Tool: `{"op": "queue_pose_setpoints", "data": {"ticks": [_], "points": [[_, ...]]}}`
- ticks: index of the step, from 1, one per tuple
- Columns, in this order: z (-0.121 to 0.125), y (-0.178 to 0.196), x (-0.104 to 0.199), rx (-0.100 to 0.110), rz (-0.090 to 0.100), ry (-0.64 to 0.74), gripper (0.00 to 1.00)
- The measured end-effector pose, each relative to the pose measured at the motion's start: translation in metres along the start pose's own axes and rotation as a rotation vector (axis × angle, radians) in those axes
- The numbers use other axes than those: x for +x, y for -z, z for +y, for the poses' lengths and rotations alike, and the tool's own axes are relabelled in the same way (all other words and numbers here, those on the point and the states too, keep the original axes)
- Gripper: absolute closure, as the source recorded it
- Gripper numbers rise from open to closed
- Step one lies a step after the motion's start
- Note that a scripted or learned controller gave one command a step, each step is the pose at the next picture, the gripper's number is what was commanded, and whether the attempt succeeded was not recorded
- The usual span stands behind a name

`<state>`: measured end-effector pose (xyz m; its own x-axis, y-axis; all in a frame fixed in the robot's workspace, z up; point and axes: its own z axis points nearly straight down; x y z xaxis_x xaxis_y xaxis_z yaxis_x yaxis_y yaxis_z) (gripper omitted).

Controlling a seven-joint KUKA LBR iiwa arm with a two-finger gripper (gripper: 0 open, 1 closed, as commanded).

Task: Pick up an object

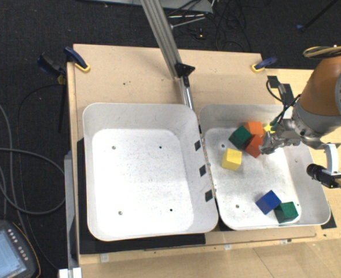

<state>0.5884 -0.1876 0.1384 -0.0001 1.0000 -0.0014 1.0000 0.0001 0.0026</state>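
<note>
right bin (pixel 309 172): holds all my blocks
my gripper (pixel 270 145): low beside orange block (pixel 254 138), finger state: can't tell
orange block: touching green block (pixel 240 137), upper bin
risk: crowded cluster, I may nudge not grasp
</note>
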Motion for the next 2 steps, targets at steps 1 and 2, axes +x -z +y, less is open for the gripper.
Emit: {"op": "queue_pose_setpoints", "data": {"ticks": [1,2], "points": [[0.002,0.064,-0.004,-0.005,-0.002,0.001,1.00],[0.003,0.117,-0.004,-0.005,-0.002,0.003,1.00]]}}
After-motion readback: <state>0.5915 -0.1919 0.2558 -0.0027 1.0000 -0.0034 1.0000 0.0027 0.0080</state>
